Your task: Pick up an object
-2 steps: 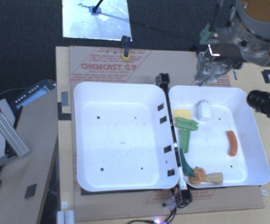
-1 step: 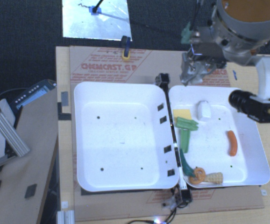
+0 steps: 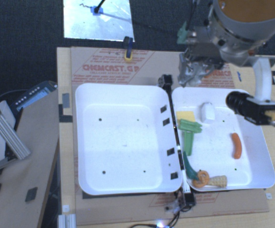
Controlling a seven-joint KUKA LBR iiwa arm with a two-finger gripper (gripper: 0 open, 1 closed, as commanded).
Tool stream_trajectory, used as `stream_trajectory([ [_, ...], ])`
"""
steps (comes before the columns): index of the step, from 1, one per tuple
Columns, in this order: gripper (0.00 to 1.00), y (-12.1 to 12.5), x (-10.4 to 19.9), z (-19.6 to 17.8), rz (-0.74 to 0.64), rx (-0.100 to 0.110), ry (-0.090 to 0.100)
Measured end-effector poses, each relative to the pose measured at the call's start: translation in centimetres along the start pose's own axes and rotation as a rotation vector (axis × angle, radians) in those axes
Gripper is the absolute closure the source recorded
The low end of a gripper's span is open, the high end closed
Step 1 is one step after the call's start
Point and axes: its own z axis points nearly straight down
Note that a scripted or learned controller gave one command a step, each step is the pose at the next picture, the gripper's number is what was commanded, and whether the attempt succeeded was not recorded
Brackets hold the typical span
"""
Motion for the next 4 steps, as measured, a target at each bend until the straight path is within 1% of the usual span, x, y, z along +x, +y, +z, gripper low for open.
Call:
stream_trajectory([
  [1,1.00,0.0,0.8,0.0,0.000,0.000,0.000],
  [2,1.00,0.0,2.4,0.0,-0.001,0.000,0.000],
  [4,1.00,0.0,3.8,0.0,0.000,0.001,0.000],
])
